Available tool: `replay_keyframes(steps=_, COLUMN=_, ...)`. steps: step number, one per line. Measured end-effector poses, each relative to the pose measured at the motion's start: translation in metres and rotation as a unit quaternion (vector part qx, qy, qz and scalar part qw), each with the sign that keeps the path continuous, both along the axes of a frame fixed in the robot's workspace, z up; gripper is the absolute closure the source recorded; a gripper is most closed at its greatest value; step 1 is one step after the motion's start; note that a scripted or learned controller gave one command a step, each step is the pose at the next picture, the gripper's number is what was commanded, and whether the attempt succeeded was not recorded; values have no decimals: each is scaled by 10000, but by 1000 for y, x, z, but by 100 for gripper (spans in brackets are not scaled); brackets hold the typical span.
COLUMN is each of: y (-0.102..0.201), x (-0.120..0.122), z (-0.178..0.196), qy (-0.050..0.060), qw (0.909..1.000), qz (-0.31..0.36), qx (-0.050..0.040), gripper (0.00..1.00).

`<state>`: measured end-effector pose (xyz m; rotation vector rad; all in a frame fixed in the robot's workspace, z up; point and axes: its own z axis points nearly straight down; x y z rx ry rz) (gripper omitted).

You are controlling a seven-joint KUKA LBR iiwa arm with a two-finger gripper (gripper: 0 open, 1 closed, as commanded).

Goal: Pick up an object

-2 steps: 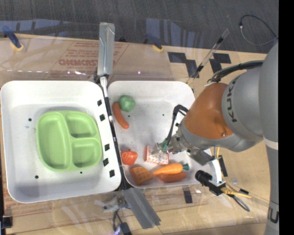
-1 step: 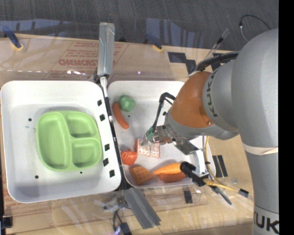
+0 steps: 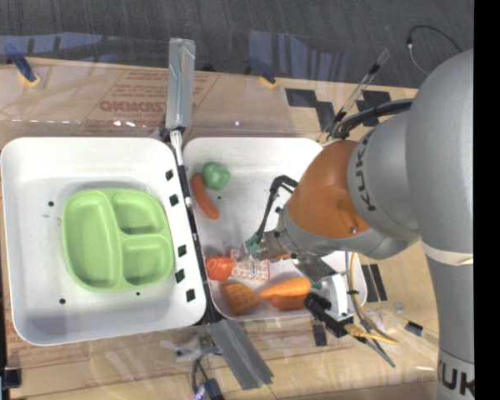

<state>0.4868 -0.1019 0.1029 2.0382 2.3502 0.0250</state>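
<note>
The right bin (image 3: 250, 152) holds several small items. A green pepper (image 3: 216, 176) and a red-orange sausage-like piece (image 3: 205, 198) lie near its left wall. Along the front lie a red item (image 3: 220, 267), a white and red packet (image 3: 252, 269), a brown bread-like piece (image 3: 237, 298) and an orange carrot (image 3: 285, 289). My gripper (image 3: 258, 247) hangs low over the front of this bin, just above the packet. The orange wrist band (image 3: 333, 202) hides most of it.
The left bin (image 3: 25, 182) holds a green divided plate (image 3: 117, 240). A ridge with black clips (image 3: 183, 223) separates the two bins. Cables and a black fitting (image 3: 329, 311) hang by the right bin's front right corner.
</note>
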Motion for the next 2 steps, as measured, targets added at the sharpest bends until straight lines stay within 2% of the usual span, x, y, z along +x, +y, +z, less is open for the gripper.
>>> replay_keyframes(steps=1, y=26, x=56, z=89, qy=169, qw=9995, qz=281, qx=35, gripper=0)
replay_keyframes(steps=2, y=26, x=57, z=98, qy=181, qw=9993, qz=314, qx=34, gripper=100)
